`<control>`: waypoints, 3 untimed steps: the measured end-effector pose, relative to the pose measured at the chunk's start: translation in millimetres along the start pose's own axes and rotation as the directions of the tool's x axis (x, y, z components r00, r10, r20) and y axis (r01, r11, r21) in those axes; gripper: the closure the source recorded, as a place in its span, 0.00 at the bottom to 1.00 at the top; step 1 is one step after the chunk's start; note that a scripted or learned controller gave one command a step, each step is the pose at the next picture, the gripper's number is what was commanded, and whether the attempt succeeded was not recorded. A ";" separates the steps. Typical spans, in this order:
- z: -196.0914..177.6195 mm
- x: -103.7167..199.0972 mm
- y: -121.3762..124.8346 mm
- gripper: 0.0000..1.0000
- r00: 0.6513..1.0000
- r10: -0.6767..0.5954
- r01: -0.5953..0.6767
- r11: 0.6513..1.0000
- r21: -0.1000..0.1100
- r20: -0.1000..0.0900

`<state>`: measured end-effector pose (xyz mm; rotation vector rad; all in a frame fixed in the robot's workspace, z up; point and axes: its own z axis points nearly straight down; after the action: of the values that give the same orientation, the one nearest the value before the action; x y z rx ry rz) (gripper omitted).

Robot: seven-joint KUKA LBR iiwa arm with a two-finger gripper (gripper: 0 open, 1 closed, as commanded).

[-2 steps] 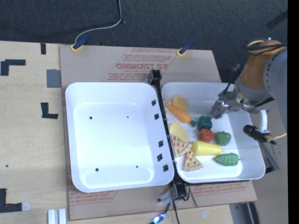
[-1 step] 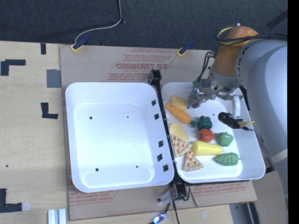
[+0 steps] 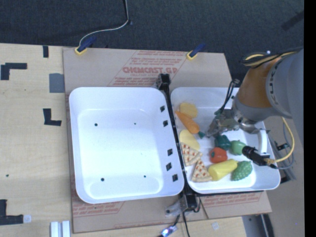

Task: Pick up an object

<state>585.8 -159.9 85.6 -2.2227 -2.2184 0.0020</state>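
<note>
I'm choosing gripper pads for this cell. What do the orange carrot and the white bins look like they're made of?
Orange carrot: likely moulded plastic toy food, with uniform saturated colour and a smooth surface.
Right white bin and left white bin: probably thin formed plastic, slightly glossy, with rounded corners and soft reflections on the walls. Exact material can't be confirmed.

We see a rounded grey arm [image 3: 289, 85] with a broad orange band [image 3: 254, 85] above the wrist, yellow and black cables [image 3: 281, 152] looping beside it, and a dark metal end effector [image 3: 217, 127].
</note>
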 end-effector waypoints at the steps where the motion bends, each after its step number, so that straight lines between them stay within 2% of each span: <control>1: 1.1 15.7 59.6 1.00 1.000 -0.006 0.006 1.000 -0.005 0.000; 2: 0.8 14.6 57.6 0.00 1.000 -0.004 0.004 1.000 -0.002 -0.001; 3: 1.3 64.4 82.3 0.00 1.000 -0.005 0.005 1.000 0.001 0.005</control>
<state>668.2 -95.7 84.1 -2.2189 -2.2267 0.0087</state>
